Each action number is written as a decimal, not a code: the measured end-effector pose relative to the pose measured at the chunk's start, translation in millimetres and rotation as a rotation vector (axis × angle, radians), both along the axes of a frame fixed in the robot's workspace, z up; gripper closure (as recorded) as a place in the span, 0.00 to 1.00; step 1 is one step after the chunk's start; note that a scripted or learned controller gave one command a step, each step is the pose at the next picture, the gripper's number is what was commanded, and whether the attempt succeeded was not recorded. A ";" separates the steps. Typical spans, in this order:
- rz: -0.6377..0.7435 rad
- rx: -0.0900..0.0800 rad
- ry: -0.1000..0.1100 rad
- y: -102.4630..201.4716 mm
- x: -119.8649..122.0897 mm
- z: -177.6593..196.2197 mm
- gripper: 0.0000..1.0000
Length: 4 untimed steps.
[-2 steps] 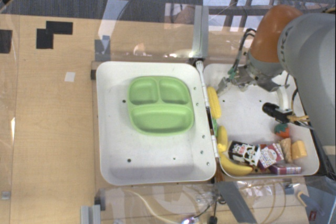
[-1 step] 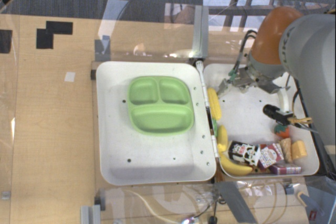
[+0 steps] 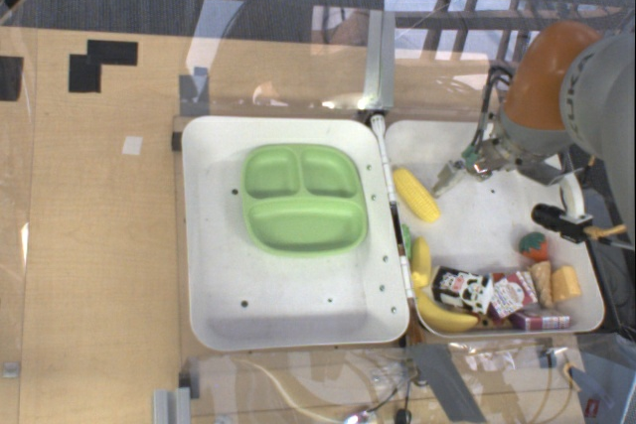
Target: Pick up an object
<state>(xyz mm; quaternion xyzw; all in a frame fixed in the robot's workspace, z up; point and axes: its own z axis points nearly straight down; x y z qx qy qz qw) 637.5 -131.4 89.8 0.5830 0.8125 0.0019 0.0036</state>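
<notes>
We judge the pick not yet made: every item still lies in the right-hand shallow white bin [image 3: 497, 213]. Nearest, at lower right, sit a yellow banana [image 3: 442, 313], a black-and-white carton [image 3: 463, 289] and small packets; above them a yellow corn cob [image 3: 415, 194]. The left white bin [image 3: 214, 303] holds a green sectioned plastic plate [image 3: 303, 199]. At upper right the gripper [image 3: 459, 172] hovers; we cannot tell its state.
</notes>
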 end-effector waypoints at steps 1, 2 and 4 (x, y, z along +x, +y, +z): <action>0.026 -0.005 -0.011 32.5 -36.2 2.1 0.00; -0.087 0.000 -0.005 37.4 17.9 -0.6 0.00; 0.086 0.000 -0.006 19.0 -90.5 1.8 0.00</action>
